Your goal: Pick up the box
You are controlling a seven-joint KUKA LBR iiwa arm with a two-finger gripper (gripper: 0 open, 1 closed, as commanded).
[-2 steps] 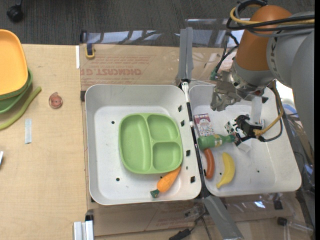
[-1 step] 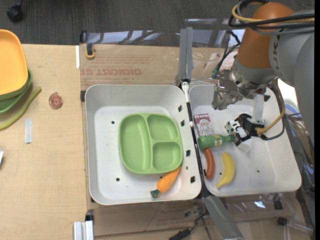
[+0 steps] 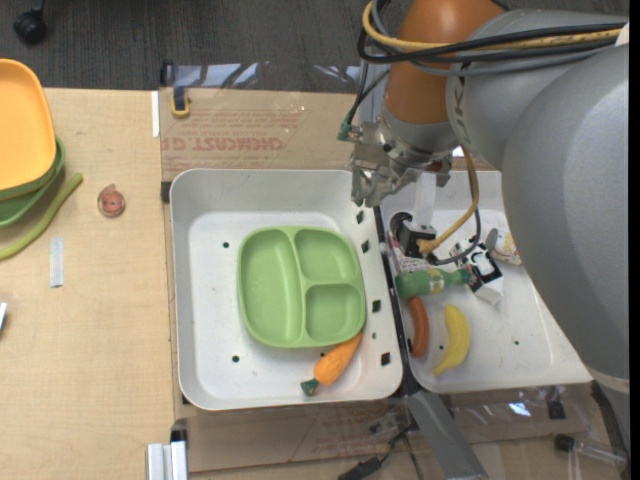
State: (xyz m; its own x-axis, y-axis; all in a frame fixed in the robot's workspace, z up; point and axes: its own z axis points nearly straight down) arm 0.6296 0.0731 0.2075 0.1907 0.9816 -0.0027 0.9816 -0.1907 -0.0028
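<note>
Camera view
End effector (image 3: 372, 190): hangs over the seam between the two bins, near their far edge; whether it is open or closed I cannot tell, and nothing shows between its tips.
Box (image 3: 410, 251): probably the small printed carton lying in the right bin (image 3: 520, 363), just below and right of the end effector, partly hidden by cables; its outline is hard to read.
Neighbours: a green bottle (image 3: 430, 283) lies touching or just beside the box; a sausage (image 3: 418, 328) and a banana (image 3: 452, 338) lie nearer the camera, apart from it.
Left bin (image 3: 200, 368): holds a green tray (image 3: 300, 286) and a carrot (image 3: 335, 363), away from the target.
Risk, aim: the end effector sits closer to the bin walls than to the box, so a straight descent could strike the rims.
Risk, clutter: the bottle crowds the box, so closing there may catch the bottle instead or push the box aside.
Risk, cables: the loose yellow and black cables (image 3: 460, 230) drape over the box area and could snag or get pinched.
Risk, grip: a flat-lying carton offers little edge, so the tips may slide off.
</note>
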